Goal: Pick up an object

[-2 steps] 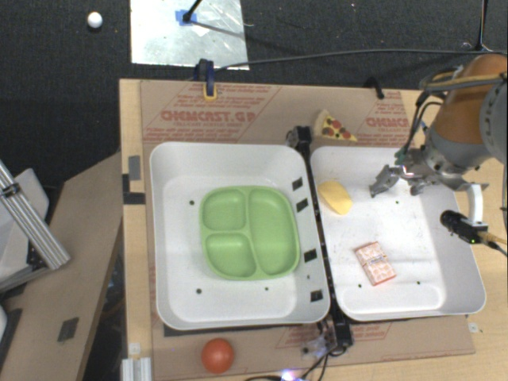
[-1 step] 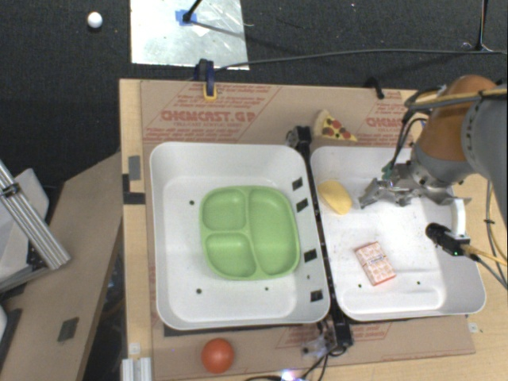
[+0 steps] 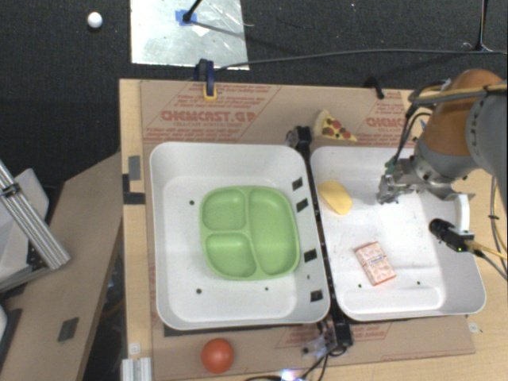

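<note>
Sitting nearest on the tabletop (image 3: 135, 213), just outside the bins' front edge, is an orange-red ball (image 3: 217, 355). Behind it, the left bin (image 3: 171, 292) holds a green divided plate (image 3: 249, 232) lying flat in its middle. In the right bin (image 3: 456, 292), a small pinkish packet (image 3: 374, 263) lies toward the front, and a yellow lump (image 3: 336, 197) rests farther back near the left wall, well apart from the packet. The gripper (image 3: 387, 195) hangs low over the back of the right bin, to the right of the yellow lump and not touching it; nothing shows between its fingers, and I cannot tell whether they are apart or together. The grey arm (image 3: 476, 129) with its orange band (image 3: 452, 113) comes in from the right. Past the bins, a toy pizza slice (image 3: 334, 127) lies on the cardboard sheet (image 3: 238, 109).
</note>
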